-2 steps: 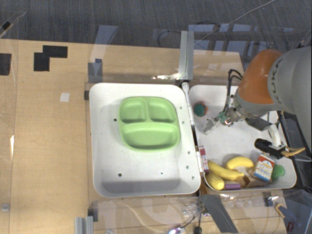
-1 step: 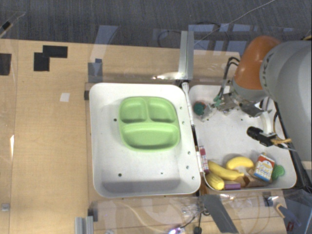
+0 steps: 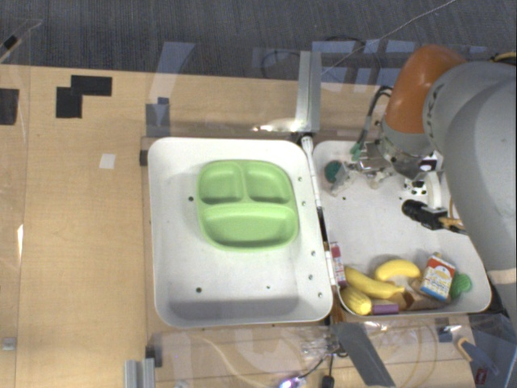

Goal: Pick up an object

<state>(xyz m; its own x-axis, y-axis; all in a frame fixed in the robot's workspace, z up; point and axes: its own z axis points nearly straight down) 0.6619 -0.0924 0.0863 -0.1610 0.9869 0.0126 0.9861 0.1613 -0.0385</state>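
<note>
Claw (grip state unclear) near right bin's far edge; bare floor mid-bin.

Green divided tray sits in left white bin; black tape marks on wooden worktop, grey carpet behind.

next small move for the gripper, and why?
Probably a short sideways shift toward the teal object, then descend. The gripper sits at the right bin's far end with that object just beside it, while the bananas and carton lie piled in the near corner, farther away.
</note>
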